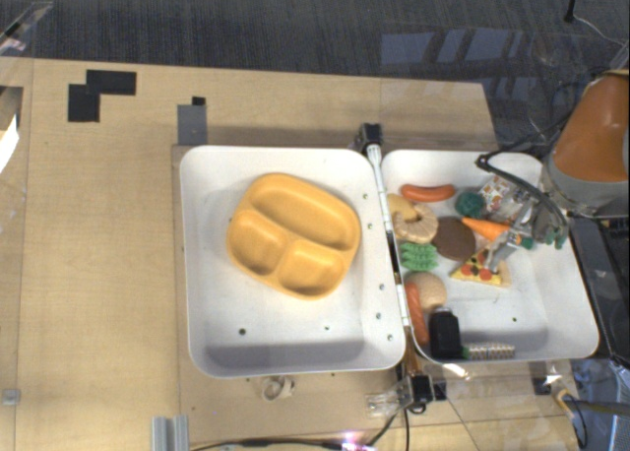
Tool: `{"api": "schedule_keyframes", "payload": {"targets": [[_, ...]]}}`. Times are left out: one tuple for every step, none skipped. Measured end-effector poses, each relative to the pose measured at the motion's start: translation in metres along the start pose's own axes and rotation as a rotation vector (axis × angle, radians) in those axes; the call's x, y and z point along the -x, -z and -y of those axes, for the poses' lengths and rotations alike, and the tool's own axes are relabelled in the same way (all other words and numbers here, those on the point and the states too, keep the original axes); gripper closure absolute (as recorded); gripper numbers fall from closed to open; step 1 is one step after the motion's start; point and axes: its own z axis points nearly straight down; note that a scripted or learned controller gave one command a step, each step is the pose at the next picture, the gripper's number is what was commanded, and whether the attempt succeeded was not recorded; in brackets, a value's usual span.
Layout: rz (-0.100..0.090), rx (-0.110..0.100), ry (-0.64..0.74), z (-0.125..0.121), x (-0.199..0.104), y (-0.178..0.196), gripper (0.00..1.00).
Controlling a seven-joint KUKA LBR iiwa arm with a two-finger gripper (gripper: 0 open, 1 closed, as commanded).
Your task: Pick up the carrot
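On the left of the counter (118, 272) sits the left bin (207, 331), which holds a yellow sectioned plate (293, 233) and nothing that concerns the task. The right bin (561, 326) carries the clutter: a sausage (427, 192) near its upper left, a bagel (411, 224) below it, a green leafy piece (419, 258), a brown disc (454, 238), a pizza slice (479, 270), and a black block (444, 333) near the front rim.

The carrot (484, 227) lies in the upper middle of that bin, an orange taper just right of the brown disc and above the pizza slice, with a green round piece (470, 205) close by at its upper left.

The tool (520, 225) is down at the carrot's right end, reaching in under the grey and orange arm (591, 144). Wires and metal parts crowd the spot, so I cannot tell how it is set or whether the carrot is actually gripped.

My reading is that the step in hand is the grasp itself, at or just short of closing. The next move calls for a firm pinch across the carrot's body rather than its thin tip, then a straight lift clear of the pizza slice and disc, which lie close enough to be dragged along.
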Motion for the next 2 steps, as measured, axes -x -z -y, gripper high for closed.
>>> {"api": "schedule_keyframes", "payload": {"targets": [[-0.009, 0.013, -0.374, -0.012, 0.002, -0.001, 0.0], [0.021, 0.019, -0.367, -0.014, 0.01, 0.017, 1.0]]}}
